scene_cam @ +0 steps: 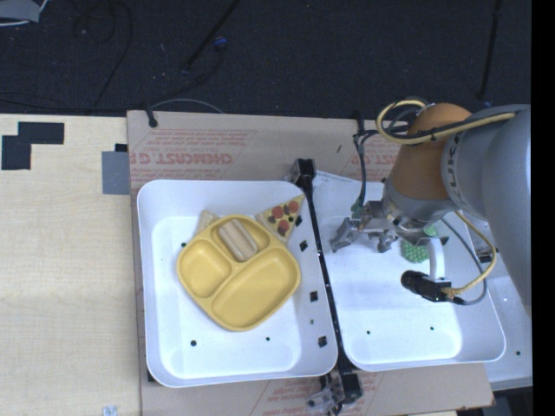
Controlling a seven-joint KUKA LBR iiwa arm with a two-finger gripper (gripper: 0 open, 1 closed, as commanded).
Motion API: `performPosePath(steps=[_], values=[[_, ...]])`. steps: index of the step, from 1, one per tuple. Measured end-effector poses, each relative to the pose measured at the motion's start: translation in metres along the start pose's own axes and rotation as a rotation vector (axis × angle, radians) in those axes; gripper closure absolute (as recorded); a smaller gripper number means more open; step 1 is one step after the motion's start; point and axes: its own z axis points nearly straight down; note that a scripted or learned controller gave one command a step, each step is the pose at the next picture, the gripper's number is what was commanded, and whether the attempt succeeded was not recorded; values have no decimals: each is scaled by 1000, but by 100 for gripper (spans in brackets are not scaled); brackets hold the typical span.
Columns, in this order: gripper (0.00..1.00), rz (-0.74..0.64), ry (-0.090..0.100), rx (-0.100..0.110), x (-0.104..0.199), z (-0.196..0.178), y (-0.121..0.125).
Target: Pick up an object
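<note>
Worktop (69, 258) of pale wood carries two shallow white bins side by side on a brown cardboard sheet (225, 150). The left white bin (160, 336) holds a yellow plastic divided plate (238, 276) near its middle, with a tan bread-like piece (237, 238) lying in the plate's upper compartment and a toy pizza slice with red spots (282, 215) just beside the plate toward the bin's far right corner. The grey arm with an orange band (429, 159) reaches into the right white bin (408, 341), its gripper (364, 232) low over the far left part; how far it is open I cannot tell. A small green object (414, 251) lies partly hidden beside the wrist.
</note>
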Motion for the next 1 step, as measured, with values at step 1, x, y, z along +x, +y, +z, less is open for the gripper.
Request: performPosePath(steps=[1], values=[[100,3,-1,-4,-1,-14,1]])
